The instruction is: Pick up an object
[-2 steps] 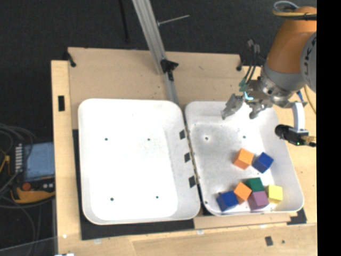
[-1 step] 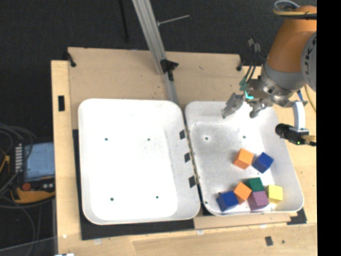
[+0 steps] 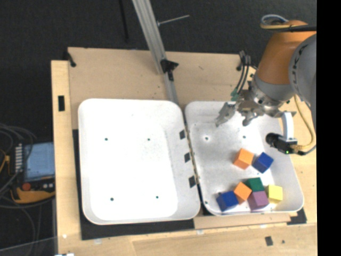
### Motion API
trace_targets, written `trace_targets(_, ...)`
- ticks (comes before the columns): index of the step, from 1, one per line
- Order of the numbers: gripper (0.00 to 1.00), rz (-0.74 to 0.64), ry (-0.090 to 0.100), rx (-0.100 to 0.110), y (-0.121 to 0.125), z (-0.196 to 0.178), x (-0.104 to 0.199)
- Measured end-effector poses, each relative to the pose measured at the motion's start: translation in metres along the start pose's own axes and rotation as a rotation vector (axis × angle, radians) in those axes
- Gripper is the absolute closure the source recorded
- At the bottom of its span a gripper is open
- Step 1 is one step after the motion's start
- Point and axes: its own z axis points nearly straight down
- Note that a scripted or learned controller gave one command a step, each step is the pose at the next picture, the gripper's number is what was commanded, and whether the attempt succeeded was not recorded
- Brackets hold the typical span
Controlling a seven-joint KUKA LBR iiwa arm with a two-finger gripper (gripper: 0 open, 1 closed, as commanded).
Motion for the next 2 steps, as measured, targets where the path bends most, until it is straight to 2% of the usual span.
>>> trace_targets(1, 0.00, 0.003, 0.000, 0.002, -0.003, 0.063, 0.000)
trace_targets(2, 0.00, 0.007, -0.001, -0.002, -0.003, 0.098, -0.001)
